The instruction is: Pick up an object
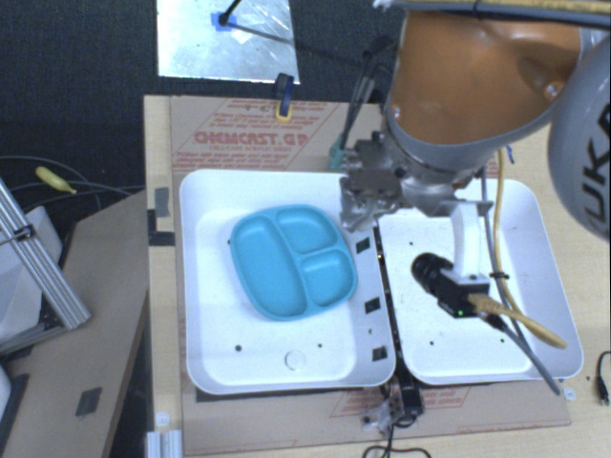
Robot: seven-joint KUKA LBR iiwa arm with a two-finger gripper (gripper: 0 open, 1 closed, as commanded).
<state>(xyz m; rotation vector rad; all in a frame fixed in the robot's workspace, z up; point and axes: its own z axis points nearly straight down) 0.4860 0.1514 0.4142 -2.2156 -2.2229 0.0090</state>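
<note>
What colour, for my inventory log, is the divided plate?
The plate is plain light blue, best seen in the camera view.

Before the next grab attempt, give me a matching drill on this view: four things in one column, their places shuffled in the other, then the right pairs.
Things
1. cardboard
2. gripper
3. metal sheet
4. blue plate

Places
A. lying in the view's left bin
B. above the seam between that bin and the right bin
C. under both bins
D. on the dark floor beyond the bench

Pairs: 1-C, 2-B, 3-D, 4-A
</note>
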